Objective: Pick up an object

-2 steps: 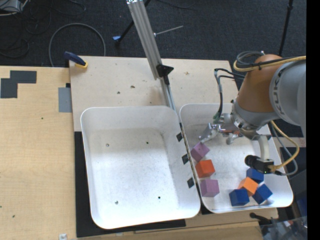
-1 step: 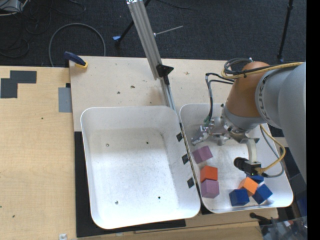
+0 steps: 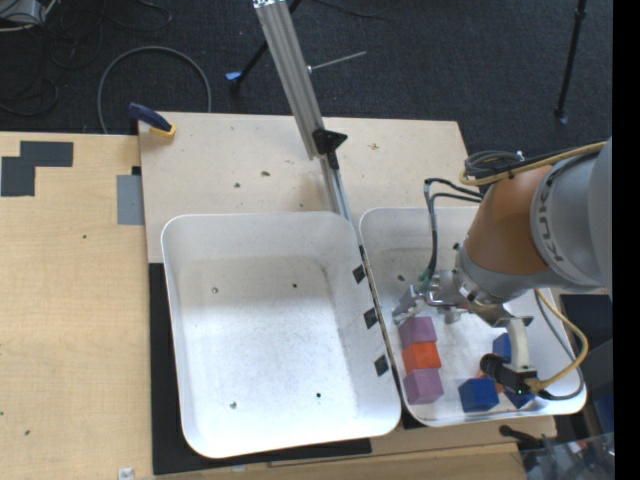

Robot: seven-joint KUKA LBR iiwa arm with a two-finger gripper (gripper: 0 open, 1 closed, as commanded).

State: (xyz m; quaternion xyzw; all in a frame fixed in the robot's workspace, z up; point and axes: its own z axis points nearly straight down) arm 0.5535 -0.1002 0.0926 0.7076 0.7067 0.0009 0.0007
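Observation:
Several blocks lie in the right bin [image 3: 400, 230]: a purple block [image 3: 417, 329], an orange-red block [image 3: 421, 355] just below it, another purple block [image 3: 424, 385] nearer the front, and a blue block [image 3: 478, 395] at the front right. My gripper [image 3: 428, 295] hangs low inside this bin, directly above the upper purple block and close to the bin's left wall. The grey wrist with its orange band [image 3: 505, 230] hides the bin's right half. A dark blue piece [image 3: 503, 348] shows beside the arm.
The left bin [image 3: 200, 230] sits beside the right one, with black clips [image 3: 371, 317] along the shared wall. A slanted aluminium bar [image 3: 296, 78] rises behind the bins. Cables [image 3: 436, 218] loop off the wrist over the right bin.

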